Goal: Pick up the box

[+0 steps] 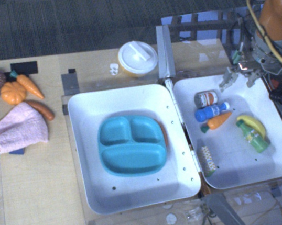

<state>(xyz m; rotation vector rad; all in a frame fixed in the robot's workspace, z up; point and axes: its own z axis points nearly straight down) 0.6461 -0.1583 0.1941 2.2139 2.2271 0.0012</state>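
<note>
Over the far edge of the right bin (245,164) hangs the gripper (238,80), its fingers wide apart with nothing between them. The box (208,159) lies well away, tight against the bin's left wall near the front corner. It looks thin and flat, though it is hard to see. A finger may hit that wall and slip off. The can (205,98), bottle (212,110) and carrot (218,121) lie between and could get bumped.

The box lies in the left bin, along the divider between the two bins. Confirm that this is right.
Wrong bin. The camera view shows the box in the right bin; it does lie along the divider between the two bins.
</note>
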